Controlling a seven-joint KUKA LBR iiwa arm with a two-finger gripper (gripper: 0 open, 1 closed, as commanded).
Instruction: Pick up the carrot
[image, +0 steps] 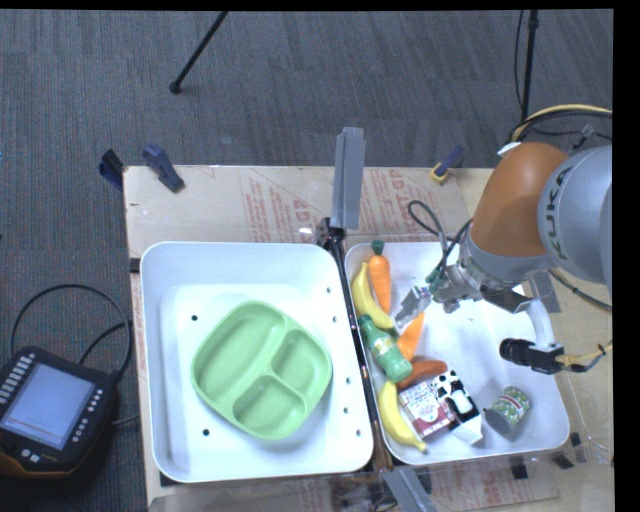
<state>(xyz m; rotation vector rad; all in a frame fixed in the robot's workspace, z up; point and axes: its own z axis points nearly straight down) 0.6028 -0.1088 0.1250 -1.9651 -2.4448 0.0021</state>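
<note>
1. As we look down on the bench, we find the gripper (415, 303) low inside the right bin (545, 400), near its left half, with the grey arm and its orange band (515, 195) rising behind it to the right.
2. We see its two pale fingers spread a narrow way apart, with nothing we can make out between them.
3. We place the carrot (378, 283) just to the gripper's left and slightly farther from us, its green top pointing toward the bin's far wall; it lies apart from the fingers.
4. Beside that carrot, farther left of the gripper, a banana (366, 296) runs along the bin's left wall.
5. Directly below the fingertips we see a second orange carrot-like piece (411, 335), touching a green bottle (385, 350).
6. Nearer to us sit a red-brown piece (425, 370), a second banana (398, 415), a small carton (435, 405) and a green can (508, 408).
7. Well left of the gripper, the other bin (165, 300) holds a green divided plate (262, 370).
</note>
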